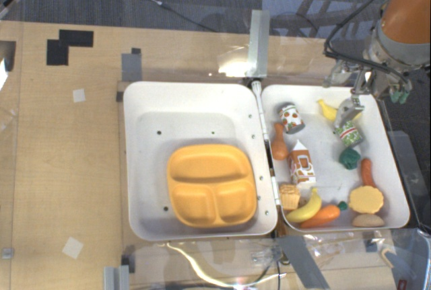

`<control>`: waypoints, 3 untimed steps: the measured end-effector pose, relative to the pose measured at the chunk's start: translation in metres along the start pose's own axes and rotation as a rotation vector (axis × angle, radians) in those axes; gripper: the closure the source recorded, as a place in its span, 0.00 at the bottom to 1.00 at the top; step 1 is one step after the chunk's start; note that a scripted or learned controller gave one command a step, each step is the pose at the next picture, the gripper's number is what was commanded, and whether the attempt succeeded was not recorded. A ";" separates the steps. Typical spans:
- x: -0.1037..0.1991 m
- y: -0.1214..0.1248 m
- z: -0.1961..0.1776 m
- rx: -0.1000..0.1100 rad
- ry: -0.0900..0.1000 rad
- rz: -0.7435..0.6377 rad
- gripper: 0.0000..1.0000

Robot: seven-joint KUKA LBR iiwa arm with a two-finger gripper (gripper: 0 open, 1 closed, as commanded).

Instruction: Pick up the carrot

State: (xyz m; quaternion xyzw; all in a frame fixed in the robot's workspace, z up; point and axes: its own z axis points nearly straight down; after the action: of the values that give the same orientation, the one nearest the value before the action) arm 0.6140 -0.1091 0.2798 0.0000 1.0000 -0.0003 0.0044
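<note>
Carrot (324, 215) lies at front of right bin (397, 177), tilted, touching banana (304, 207) on its left, green top pointing twd yellow cookie (366, 199). My gripper (351, 109) hangs over back of bin above small can (350, 134), well apart from carrot; fingers look closed, nothing betw them. Plan: open wide, rotate jaws across carrot's short axis, descend mid-body on side away from banana.

The carrot (322, 216) is hemmed in by a banana (306, 207), a cookie (366, 200) and the bin wall (337, 228); open above.
</note>
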 end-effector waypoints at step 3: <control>0.078 -0.080 0.176 0.006 -0.016 -0.074 1.00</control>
State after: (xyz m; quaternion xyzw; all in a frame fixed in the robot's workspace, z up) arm 0.5371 -0.1894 0.1031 -0.0370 0.9992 -0.0036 0.0122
